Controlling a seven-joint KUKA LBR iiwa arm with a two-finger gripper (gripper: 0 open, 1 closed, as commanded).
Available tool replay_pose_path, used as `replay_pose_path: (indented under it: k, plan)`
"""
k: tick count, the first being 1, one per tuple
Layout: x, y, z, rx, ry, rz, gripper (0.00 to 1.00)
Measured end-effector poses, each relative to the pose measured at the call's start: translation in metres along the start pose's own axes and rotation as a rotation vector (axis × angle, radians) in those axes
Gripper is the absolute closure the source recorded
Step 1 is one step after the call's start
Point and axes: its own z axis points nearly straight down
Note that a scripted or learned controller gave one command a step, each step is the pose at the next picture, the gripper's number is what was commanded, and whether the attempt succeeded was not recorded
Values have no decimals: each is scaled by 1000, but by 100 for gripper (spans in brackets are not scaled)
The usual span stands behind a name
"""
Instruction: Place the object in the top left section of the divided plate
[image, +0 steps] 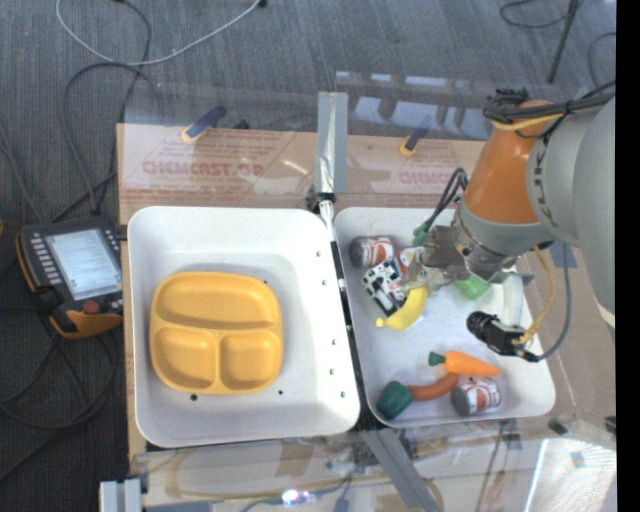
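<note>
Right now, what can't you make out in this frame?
- Gripper: the wrist covers its fingers, so open or shut is unclear.
- Green object: partly under the arm, identity unclear.
- Banana: top end hidden by the gripper; contact unclear.
- Can label: too small to read.

Two bins (150, 400), one plate (215, 331), perhaps two cans (372, 250).

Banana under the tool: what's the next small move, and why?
Probably lower straight down onto the banana. The tool sits in the right bin just above the banana's upper end, and nothing shows gripped. The yellow plate waits in the left bin.
</note>
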Motion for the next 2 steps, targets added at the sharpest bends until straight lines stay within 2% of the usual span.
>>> replay_pose_path:
  k: [1, 2]
  plan:
    - [59, -44, 0, 1, 4, 29, 100]
    - [108, -69, 0, 2, 4, -49, 100]
